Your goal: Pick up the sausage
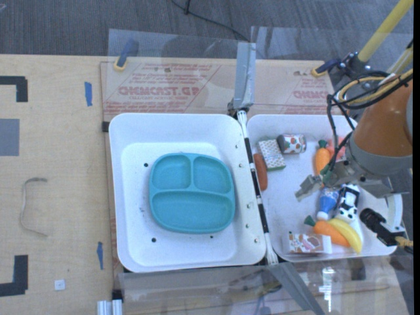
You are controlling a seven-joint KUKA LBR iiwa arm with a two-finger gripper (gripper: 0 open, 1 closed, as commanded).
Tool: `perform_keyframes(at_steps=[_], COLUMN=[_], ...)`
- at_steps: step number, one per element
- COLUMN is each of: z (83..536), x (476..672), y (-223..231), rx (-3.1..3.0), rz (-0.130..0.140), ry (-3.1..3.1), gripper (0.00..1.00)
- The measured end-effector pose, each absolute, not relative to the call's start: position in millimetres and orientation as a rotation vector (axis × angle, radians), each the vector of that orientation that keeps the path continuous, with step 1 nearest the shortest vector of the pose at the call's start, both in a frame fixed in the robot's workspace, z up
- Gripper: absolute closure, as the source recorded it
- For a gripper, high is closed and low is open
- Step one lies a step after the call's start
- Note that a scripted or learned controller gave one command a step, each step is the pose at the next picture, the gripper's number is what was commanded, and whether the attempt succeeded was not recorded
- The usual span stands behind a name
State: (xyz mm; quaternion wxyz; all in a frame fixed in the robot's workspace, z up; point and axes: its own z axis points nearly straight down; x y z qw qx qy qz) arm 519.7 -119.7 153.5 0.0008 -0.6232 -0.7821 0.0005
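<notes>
Sausage (pixel 261 171): smooth reddish cylinder, frame centre, at right bin's (pixel 279 231) left wall. End effector (pixel 310 188): grey metal fingers apart, clamping nothing. Plate (pixel 191 193): teal, three-compartment plastic.

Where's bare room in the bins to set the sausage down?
Free: left bin floor around the blue plate, and the right bin's middle strip between sausage and gripper. Crowded: its right side and front, with carrot, bottle, banana.

One fixed camera overhead — slanting down on both bins (pixel 125 136).
</notes>
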Motion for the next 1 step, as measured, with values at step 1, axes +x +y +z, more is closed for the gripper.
perform_keyframes(at_steps=[1], z=[89.4], x=[527.4], y=[-97.0], rx=[-1.506], rz=[-0.004], ry=[-2.765], gripper=[0.00])
